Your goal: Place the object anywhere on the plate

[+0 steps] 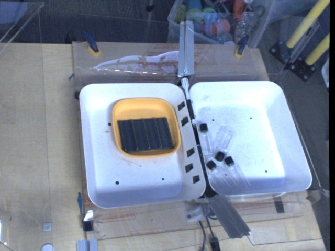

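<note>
A: Where is the object sitting?

B: A dark ribbed rectangular slab lies flat on the yellow plate, filling most of its middle. Its long side runs left to right.

A: And the plate?

B: It rests in the left white bin, toward the back and right of that bin, near the divider between the two.

A: What about the right white bin?

B: A clear plastic piece lies near its left wall, with several small black bits beside it.

A: The end effector: spread, pressed together, or pinching something?

B: I cannot tell that from this view.

A: Anything else around the counter?

B: Behind the bins, a clear tub of coloured toys stands past the counter's back edge, and a blue clamp sits at the back left.
</note>
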{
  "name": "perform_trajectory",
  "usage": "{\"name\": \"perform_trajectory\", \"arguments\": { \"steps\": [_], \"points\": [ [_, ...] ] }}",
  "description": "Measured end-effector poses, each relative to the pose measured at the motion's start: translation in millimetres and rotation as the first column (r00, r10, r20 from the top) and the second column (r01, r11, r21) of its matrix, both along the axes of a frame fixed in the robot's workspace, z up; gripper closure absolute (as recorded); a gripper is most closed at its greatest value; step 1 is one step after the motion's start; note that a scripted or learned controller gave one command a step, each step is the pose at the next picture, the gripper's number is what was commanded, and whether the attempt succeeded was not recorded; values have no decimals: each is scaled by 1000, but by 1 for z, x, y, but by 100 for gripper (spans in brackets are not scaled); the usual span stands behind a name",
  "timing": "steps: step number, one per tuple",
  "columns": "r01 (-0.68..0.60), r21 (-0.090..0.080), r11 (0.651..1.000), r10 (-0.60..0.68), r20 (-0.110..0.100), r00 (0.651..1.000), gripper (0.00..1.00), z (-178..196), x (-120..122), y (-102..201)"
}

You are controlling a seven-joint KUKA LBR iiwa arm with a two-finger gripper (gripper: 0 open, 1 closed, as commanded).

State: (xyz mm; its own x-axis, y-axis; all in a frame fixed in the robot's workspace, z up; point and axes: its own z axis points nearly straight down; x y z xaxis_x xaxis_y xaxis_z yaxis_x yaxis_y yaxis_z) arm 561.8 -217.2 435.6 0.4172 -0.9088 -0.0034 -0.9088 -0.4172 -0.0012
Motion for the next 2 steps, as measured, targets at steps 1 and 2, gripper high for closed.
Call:
{"name": "perform_trajectory", "arguments": {
  "steps": [1,2],
  "points": [
    [0,0,1000,0,0,1000,0,0,0,0],
    [5,3,1000,-5,5,1000,100,11,1,0]
  ]
}}
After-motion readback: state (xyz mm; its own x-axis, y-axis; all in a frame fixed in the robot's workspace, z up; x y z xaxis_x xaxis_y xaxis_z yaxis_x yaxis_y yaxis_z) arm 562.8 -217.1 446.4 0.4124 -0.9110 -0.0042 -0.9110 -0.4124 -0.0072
